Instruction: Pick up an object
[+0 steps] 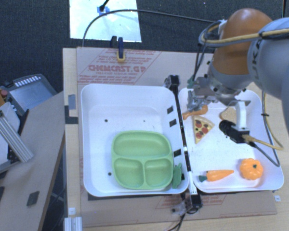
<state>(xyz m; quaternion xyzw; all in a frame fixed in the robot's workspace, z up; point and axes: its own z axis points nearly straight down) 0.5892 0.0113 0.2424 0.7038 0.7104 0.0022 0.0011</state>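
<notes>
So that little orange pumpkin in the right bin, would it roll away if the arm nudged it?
Probably a little. The small round orange toy pumpkin looks squat with a flattish base, so it may rock or scoot rather than roll far. Its smooth, rounded surface could slip sideways from a pinch. It sits near the shallow white right bin's wall, which would likely stop it.

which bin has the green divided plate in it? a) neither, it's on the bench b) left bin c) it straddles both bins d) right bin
b: the green divided plate lies inside the left bin, toward its near side, while the right bin holds the pizza slice, carrot and small pumpkin.
</notes>
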